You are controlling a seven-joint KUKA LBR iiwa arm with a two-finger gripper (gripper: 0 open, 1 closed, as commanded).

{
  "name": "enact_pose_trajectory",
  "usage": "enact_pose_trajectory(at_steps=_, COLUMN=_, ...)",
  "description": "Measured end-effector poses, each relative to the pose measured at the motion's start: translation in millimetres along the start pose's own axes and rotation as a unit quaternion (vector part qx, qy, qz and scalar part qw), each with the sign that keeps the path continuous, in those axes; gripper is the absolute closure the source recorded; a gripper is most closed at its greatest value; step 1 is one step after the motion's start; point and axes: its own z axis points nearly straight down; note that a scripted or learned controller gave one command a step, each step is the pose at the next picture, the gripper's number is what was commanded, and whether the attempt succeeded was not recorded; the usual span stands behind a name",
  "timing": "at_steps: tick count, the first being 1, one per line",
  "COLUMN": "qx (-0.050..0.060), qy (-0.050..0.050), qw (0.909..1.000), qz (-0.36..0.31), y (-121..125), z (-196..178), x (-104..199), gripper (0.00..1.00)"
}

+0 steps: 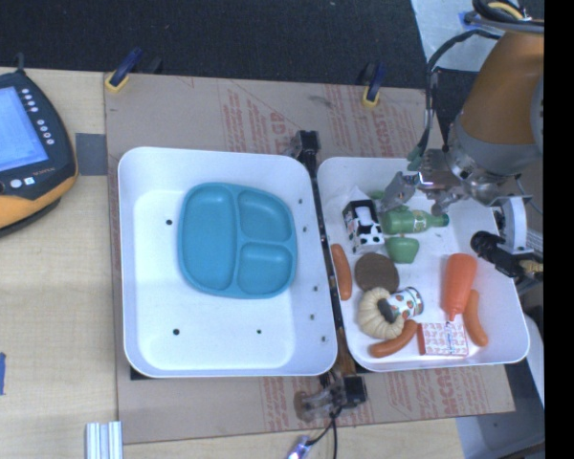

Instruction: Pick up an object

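My gripper hangs over the back part of the right bin, its two grey fingers spread apart, open. Just in front of the fingertips a green bottle lies on its side; nothing sits between the fingers. A black-and-white cow toy stands left of the bottle, and a small green cup sits just in front of it. An orange carrot lies to the right.
The right bin also holds a brown disc, a sausage, a bagel, a small can, a hot dog and a red-white packet. The left bin holds a blue divided plate. A control tablet lies far left.
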Motion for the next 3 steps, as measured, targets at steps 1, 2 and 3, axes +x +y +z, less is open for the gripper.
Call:
enact_pose_trajectory(at_steps=1, qx=0.001, qy=-0.001, qw=1.0, qz=0.0, y=-21.8, z=121.6, x=-66.4, gripper=0.0)
enact_pose_trajectory(at_steps=2, qx=0.0, qy=-0.001, qw=1.0, qz=-0.001, y=33.8, z=119.9, x=-41.0, gripper=0.0)
enact_pose_trajectory(at_steps=3, qx=0.001, qy=-0.001, qw=1.0, qz=-0.002, y=33.5, z=109.8, x=-42.4, gripper=1.0)
